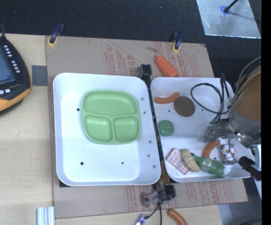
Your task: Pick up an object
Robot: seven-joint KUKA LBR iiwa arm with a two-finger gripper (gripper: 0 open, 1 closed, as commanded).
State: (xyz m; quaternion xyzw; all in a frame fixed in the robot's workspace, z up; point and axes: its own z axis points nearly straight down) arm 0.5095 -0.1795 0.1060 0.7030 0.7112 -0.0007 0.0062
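Down at the bench's near edge an orange sausage [176, 215] is lying outside both bins, beside a black clamp [160, 194]. Above it, in the right bin [199, 83], I am lowering nothing I can vouch for: my pincer [218, 134] is sitting low at the bin's right side, and I cannot tell whether it is spread or pressed together, since the wrist and cables are covering it. Just beside it an orange sausage piece [210, 148] is lying tilted, close enough that I cannot tell if we are touching. Near the front wall a green bottle [209, 165] is resting on its side, touching a pale bread-like piece [189, 159], with a red-and-white packet [176, 160] next to that. Further back a green round thing [165, 127], a brown disc [184, 106] and another sausage [166, 98] are sitting apart. A green divided plate [111, 116] is occupying the left bin [68, 125]. A teach pendant [3, 76] is resting at the far left.
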